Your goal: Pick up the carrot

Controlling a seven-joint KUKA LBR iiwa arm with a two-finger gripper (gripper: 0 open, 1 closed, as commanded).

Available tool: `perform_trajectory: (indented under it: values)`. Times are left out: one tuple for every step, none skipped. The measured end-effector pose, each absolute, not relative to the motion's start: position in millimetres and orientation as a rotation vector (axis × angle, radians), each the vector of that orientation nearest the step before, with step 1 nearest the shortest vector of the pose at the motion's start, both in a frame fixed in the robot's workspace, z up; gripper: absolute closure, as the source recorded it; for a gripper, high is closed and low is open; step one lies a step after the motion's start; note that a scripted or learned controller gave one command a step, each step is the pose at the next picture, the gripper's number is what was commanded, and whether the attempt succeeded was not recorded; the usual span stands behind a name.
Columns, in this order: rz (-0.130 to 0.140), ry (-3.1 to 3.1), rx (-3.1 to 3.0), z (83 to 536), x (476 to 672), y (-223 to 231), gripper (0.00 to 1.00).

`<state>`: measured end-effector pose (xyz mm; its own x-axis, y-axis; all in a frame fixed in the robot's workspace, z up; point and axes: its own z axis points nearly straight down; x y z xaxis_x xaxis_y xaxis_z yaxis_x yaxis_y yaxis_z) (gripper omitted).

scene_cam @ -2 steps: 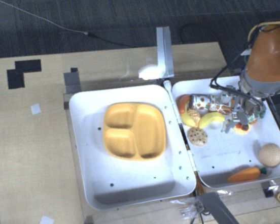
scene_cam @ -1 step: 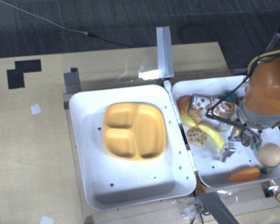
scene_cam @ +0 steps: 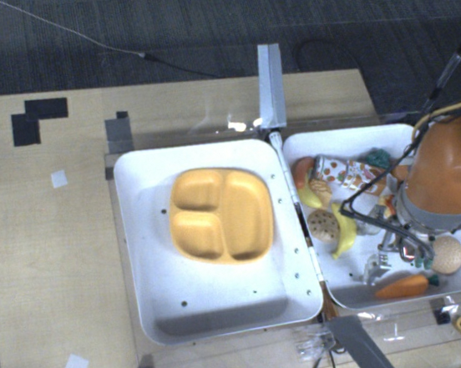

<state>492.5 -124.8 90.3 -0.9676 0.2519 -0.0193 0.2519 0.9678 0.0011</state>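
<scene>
The carrot (scene_cam: 402, 287), orange with a small green end on its right, lies flat along the near wall of the right bin (scene_cam: 346, 294). My gripper (scene_cam: 390, 261) hangs just above and slightly left of the carrot's middle, under the orange wrist band (scene_cam: 451, 167). Nothing shows held in it, and the carrot rests on the bin floor.
In the right bin are a banana (scene_cam: 344, 233), a round cookie (scene_cam: 324, 225), a printed snack packet (scene_cam: 343, 174), a reddish fruit (scene_cam: 303, 171) and a beige ball (scene_cam: 447, 254) just right of the carrot. The left bin (scene_cam: 154, 273) holds a yellow divided plate (scene_cam: 222, 214).
</scene>
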Motion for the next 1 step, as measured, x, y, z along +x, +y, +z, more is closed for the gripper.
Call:
perform_trajectory:
  values:
    - [-0.005, 3.113, 0.264, 89.8, 491.8, -187.5, 0.0]
